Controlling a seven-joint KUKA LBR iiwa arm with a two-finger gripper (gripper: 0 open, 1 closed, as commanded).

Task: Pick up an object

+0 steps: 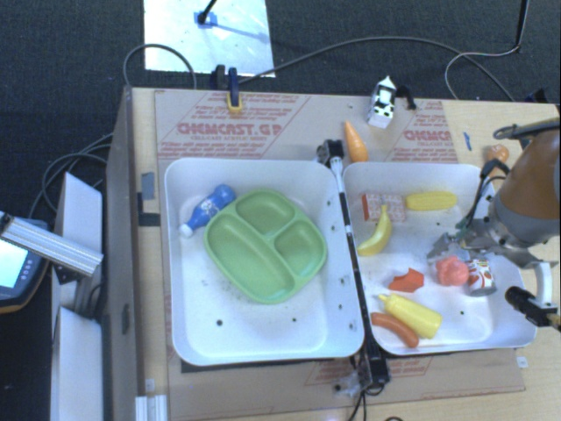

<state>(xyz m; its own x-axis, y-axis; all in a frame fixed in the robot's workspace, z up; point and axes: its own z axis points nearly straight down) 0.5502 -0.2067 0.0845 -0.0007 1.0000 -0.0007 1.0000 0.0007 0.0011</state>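
The grey arm with its orange band reaches in over the right-hand shallow white plastic bin (412, 347), and its end effector (458, 246) hangs low near that bin's right wall, just above a pink-red crumpled soft lump (452, 271) and a small red-and-white can-like item (480, 276) lying beside it. Whether the end effector is spread or closed cannot be told, since the metal parts blur together at the wrist, and nothing is plainly seen gripped. The likely target, judging by position, is the pink lump directly beneath; the arm appears lowered there because that is the nearest item under its approach line. The rest of this bin's contents lie loosely scattered, as dumped toys would: a yellow plastic banana (378, 232) near the bin's left wall, a yellow corn-cob shaped piece (430, 201) by the far edge, a flat orange-red scrap (407, 280) in the middle, and a yellow squeeze-bottle shape (414, 314) touching an orange-red sausage (394, 328) at the near edge. The left-hand white bin (254, 340) carries a green divided plastic plate (266, 245) with a blue-and-white bottle (207, 208) just beside its far-left rim. On the desk's far edge, outside both bins, stand an orange carrot toy (355, 141) and a black-and-white cow figure (382, 103).
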